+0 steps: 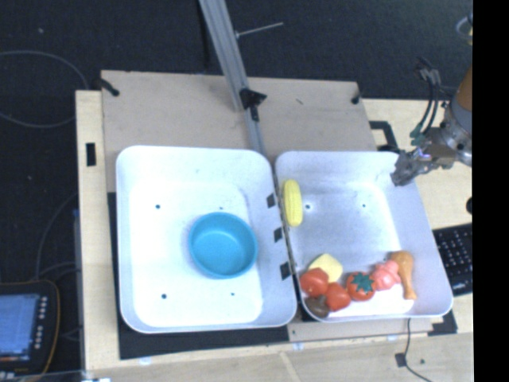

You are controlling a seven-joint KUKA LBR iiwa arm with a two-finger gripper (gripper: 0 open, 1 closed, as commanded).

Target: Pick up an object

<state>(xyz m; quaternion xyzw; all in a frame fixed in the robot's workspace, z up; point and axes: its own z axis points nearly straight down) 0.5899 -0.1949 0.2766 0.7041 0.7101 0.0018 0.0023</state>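
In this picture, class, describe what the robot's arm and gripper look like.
At the view's right edge, a grey metal wrist with a bit of the orange band above it. Thin dark cables loop down its side. The small dark grey gripper juts over the right bin's rim.

A blue bowl (223, 245) sits in a white bin (143, 173); the corn (292, 202) is yellow.

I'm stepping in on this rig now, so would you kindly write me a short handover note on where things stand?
Gripper: above the top right corner of the right bin, holding nothing I can see.
Right bin: corn cob by the left wall; along the bottom edge a yellow piece, two tomatoes, a strawberry-like piece, a pink piece and a drumstick.
Left bin: blue bowl.
Done: nothing picked.
Left: pick up one object.
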